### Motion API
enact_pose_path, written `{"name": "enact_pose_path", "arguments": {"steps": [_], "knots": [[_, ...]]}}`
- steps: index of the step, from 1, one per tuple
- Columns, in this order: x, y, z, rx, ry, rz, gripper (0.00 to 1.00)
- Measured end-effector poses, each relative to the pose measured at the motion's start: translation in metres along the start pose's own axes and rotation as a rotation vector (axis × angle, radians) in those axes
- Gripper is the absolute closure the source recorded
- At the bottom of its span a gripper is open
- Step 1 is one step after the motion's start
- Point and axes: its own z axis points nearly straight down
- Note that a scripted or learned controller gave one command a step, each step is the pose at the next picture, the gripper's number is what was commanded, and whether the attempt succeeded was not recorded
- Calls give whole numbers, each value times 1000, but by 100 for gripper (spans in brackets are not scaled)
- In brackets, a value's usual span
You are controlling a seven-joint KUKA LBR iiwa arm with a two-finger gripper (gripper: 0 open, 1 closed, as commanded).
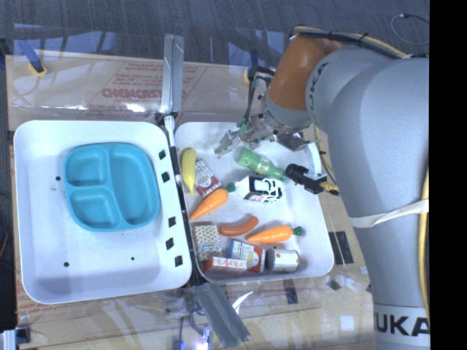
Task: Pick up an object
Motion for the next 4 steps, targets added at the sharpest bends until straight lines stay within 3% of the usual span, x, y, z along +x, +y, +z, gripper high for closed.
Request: {"name": "enact_pose_path", "arguments": {"steps": [1, 2, 3, 4], "knots": [[0, 0, 0, 0, 0, 0, 0], [19, -71, 17, 13, 15, -230, 0], [50, -122, 15, 7, 14, -352, 0], [50, -123, 7, 10, 16, -355, 100]]}}
